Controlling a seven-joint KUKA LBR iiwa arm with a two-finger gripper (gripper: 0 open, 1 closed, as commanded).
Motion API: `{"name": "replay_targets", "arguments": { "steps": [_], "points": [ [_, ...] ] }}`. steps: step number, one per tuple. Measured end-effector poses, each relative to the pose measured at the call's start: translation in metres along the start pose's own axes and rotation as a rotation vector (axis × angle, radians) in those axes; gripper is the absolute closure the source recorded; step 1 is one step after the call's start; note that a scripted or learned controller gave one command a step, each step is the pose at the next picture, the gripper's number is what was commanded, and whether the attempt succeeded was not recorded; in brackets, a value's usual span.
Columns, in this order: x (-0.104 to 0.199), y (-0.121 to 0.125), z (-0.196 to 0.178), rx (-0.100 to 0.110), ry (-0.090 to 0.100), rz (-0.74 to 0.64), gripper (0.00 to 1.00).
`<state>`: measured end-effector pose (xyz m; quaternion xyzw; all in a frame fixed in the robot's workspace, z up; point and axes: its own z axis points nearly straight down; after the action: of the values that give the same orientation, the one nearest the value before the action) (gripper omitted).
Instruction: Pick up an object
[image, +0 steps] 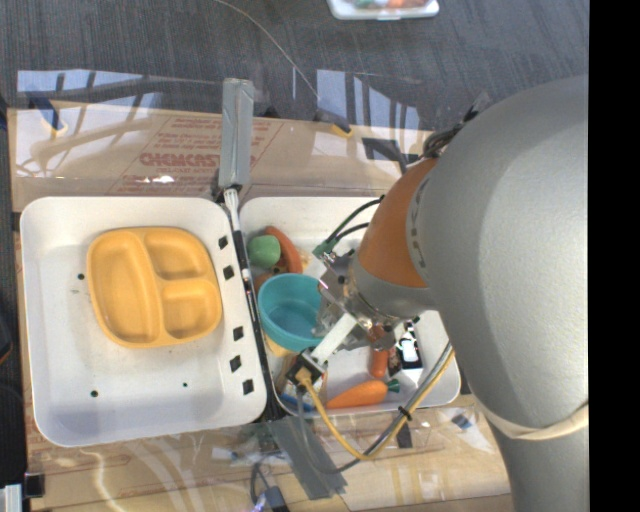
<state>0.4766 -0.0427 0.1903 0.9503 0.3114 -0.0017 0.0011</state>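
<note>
Two white bins (50, 385): one yellow three-part plate (155, 285) in the left; one round teal cup (288, 305) and one orange carrot (357, 395) in the right. Whether the hand (372, 330) is open, I cannot tell.

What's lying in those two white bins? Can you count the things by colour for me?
Yellow: 1, divided plate, in the left bin
Blue: 1, cup, in the right bin
Green: 1, round ball
Orange: 3, carrot, curved piece, small piece half hidden by the arm
Total: 6 that show
</note>
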Motion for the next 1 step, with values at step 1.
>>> {"name": "replay_targets", "arguments": {
  "steps": [1],
  "points": [
    [-0.0129, 0.0157, 0.0005, 0.003, 0.0, 0.02, 1.0]
  ]
}}
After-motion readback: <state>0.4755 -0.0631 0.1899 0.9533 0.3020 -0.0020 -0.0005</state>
